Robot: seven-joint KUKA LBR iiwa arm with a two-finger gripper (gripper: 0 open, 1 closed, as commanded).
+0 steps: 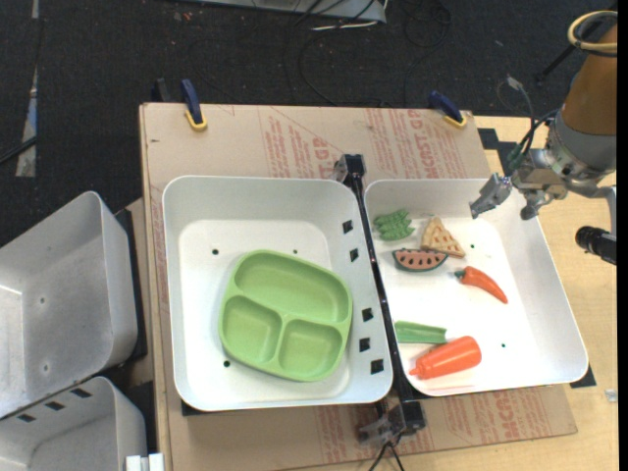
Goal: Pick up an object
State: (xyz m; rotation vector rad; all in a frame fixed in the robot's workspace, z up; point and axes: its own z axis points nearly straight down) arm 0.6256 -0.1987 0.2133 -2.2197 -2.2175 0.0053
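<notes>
Now hovering with fingers spread and nothing between them: grey two-finger gripper [509,200], over the upper right corner of the shallow white right-hand bin [549,312]. Lying well apart from it, lower and to the left on the bin floor: small orange-red toy chilli pepper [482,283], nearest of the lot; tan wedge-shaped toy slice [442,236]; dark red toy watermelon slice [421,259], touching that wedge; leafy green toy vegetable [393,225]; long green toy pod [419,332]; fat orange toy carrot [448,357], near the bottom edge. Sitting in the shallow white left-hand bin [196,214]: light green plastic plate with three compartments [285,315].
</notes>
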